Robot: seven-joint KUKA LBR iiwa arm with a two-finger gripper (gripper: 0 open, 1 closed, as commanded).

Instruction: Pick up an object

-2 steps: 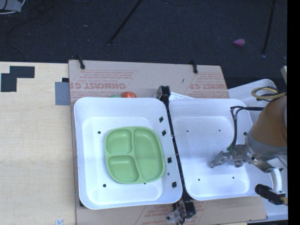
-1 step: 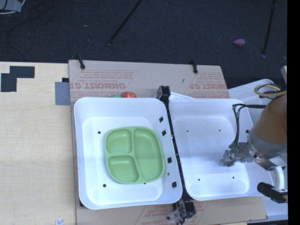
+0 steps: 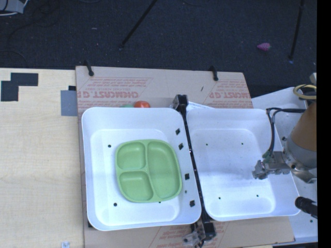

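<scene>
A light green plate [image 3: 149, 170] with three compartments lies flat in the left bin [image 3: 98, 138]. My gripper [image 3: 261, 170] hangs over the right part of the right bin [image 3: 232, 190], far from the plate, with the grey arm and its orange band [image 3: 310, 128] coming in from the right edge. Nothing shows between its fingers. Whether they stand open or shut is not clear from this angle.
A small red and green object [image 3: 138, 105] lies on the cardboard just behind the left bin's back rim. A black divider [image 3: 189, 164] with clips runs between the two bins. A cable [image 3: 271, 123] loops over the right bin's far right corner.
</scene>
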